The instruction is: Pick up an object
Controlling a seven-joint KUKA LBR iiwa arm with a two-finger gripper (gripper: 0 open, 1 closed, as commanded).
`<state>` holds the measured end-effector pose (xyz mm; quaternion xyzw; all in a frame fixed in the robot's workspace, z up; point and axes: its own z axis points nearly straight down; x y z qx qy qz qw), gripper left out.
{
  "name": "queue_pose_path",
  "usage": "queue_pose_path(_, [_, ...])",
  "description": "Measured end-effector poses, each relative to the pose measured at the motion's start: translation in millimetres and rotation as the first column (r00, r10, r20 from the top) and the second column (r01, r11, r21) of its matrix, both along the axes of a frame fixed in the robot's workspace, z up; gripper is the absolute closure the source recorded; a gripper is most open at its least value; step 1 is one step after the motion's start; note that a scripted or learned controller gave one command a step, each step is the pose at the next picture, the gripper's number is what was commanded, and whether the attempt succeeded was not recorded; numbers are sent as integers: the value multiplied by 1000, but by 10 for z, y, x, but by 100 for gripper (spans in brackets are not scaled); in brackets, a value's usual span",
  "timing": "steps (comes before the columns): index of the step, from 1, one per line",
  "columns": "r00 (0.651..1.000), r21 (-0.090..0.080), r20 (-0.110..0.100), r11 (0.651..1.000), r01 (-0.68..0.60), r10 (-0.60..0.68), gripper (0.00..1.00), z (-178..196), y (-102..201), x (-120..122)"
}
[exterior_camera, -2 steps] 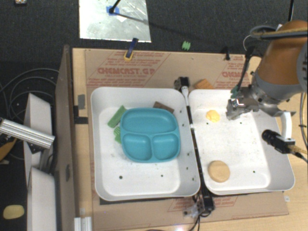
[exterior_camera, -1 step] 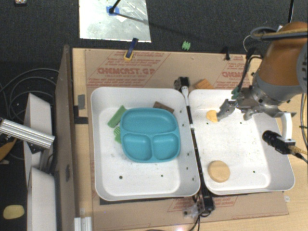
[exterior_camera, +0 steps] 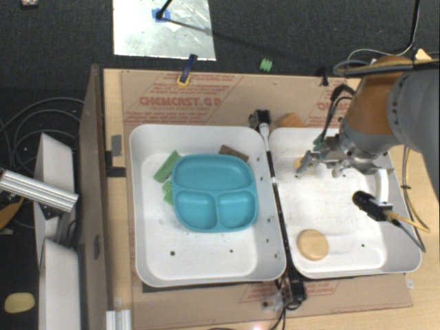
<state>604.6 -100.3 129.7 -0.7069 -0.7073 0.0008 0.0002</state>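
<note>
Black cables (exterior_camera: pixel 31 126) coil left of the bench, near a metal sheet (exterior_camera: pixel 163 18).

The arm (exterior_camera: pixel 402 108) comes in from the right side of the view, grey, with an orange band (exterior_camera: pixel 371 105) above the wrist. It bends down and toward the left. The pincer (exterior_camera: pixel 322 158) sits low at its end, pointing left, and its metal parts look blurred.

1. We count two white bins: the left bin (exterior_camera: pixel 148 205) and the right bin (exterior_camera: pixel 344 205).
2. We see one blue divided tray (exterior_camera: pixel 213 191).
3. One tan round disc (exterior_camera: pixel 313 244).
4. One green piece (exterior_camera: pixel 165 166).
5. One brown block (exterior_camera: pixel 234 152).
</note>
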Motion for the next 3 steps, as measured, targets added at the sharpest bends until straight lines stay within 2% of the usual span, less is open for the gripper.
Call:
queue_pose_path(1, [1000,0,3,1000,-4,4,0,-477,-91,371])
queue_pose_path(2, [1000,1,7,1000,-5,5,100,-339,-90,375])
queue_pose_path(3, [1000,-4,21,1000,0,0,100,1486,-216,4])
